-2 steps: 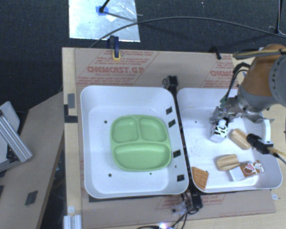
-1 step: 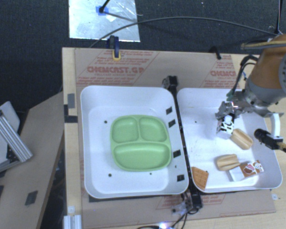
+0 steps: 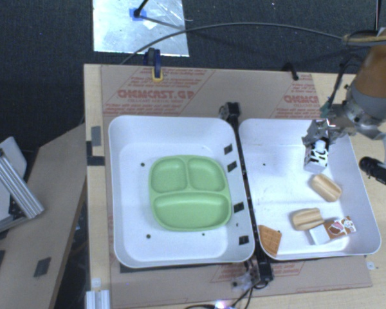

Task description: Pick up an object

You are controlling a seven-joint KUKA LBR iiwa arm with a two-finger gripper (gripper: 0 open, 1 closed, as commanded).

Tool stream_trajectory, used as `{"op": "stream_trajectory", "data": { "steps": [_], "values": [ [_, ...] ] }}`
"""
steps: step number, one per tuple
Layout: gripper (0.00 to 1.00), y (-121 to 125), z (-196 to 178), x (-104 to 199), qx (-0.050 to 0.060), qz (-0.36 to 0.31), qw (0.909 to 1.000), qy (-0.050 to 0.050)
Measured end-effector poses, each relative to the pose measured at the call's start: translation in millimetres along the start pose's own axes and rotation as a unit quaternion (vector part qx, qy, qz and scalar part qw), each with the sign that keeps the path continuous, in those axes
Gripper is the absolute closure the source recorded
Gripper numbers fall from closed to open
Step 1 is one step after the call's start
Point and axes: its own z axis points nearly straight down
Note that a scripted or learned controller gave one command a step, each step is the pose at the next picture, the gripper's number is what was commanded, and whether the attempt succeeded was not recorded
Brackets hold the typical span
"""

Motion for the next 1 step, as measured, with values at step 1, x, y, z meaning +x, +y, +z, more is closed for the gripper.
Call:
{"op": "stream_trajectory", "data": {
  "steps": [1],
  "values": [
    [1.00,0.9,1.6,0.1,0.002,-0.001,1.0000,0.001]
  ]
}}
